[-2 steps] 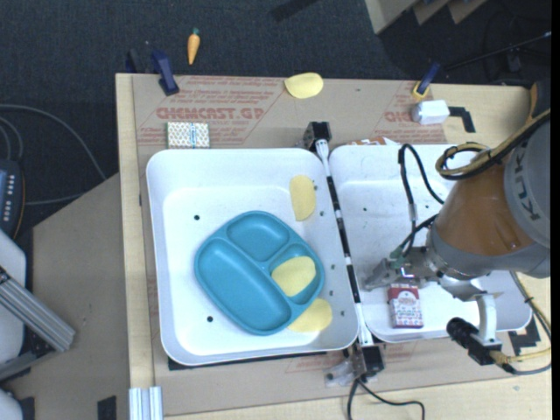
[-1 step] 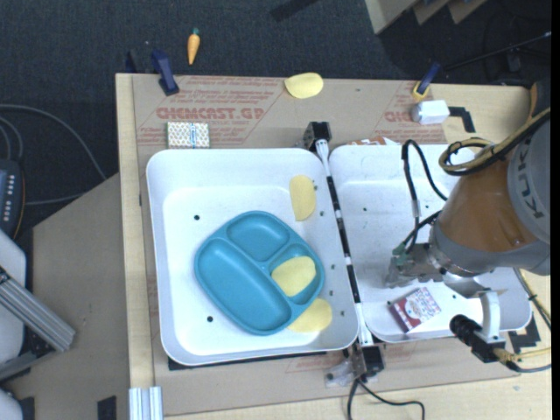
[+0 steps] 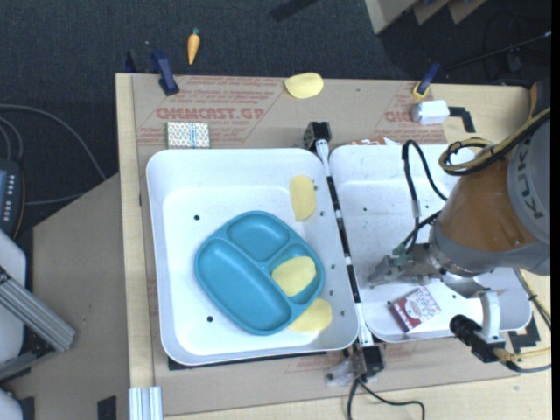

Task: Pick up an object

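The arm (image 3: 490, 208) reaches over the right bin (image 3: 376, 182), and its gripper (image 3: 391, 269) hangs low near that bin's floor with nothing visibly between its tips. How wide the claw stands I cannot tell from this slant.

The nearest thing to pick is the small red and white packet (image 3: 414, 308), lying flat in the right bin just beside the gripper, toward the front edge.

To do this step well, the gripper should centre over the packet, turn so it closes across the narrow side, and press down close to the floor, since a flat packet slips easily.

The left bin (image 3: 175, 182) holds 1 blue plate (image 3: 236, 278) and 3 yellow pieces, the nearest at (image 3: 295, 275).
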You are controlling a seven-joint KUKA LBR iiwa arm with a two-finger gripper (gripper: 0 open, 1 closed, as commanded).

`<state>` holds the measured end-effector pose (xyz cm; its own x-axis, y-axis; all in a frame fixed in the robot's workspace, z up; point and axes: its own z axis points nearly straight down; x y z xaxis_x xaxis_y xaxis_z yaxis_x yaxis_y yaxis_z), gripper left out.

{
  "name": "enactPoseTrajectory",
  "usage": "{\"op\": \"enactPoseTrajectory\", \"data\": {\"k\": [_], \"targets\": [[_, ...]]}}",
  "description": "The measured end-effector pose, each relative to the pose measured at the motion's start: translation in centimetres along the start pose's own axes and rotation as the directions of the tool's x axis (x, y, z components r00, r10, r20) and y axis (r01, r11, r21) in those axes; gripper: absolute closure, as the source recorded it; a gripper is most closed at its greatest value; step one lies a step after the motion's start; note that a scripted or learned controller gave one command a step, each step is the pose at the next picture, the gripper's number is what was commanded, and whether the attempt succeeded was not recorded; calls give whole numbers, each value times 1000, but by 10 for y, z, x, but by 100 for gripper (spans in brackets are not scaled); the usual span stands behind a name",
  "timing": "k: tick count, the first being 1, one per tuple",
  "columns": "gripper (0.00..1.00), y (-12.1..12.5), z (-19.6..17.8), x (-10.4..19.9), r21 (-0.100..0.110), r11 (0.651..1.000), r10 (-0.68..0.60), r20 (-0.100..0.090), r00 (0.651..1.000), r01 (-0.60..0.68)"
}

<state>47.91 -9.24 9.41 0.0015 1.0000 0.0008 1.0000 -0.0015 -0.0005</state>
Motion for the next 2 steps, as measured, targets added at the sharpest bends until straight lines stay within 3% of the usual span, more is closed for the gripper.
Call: {"op": "enactPoseTrajectory", "data": {"k": [1, 2], "targets": [[0, 104, -91, 5, -3, 1000, -2, 1, 1000, 2], [0, -1, -34, -22, 2, 1000, 1, 1, 1000, -1]]}}
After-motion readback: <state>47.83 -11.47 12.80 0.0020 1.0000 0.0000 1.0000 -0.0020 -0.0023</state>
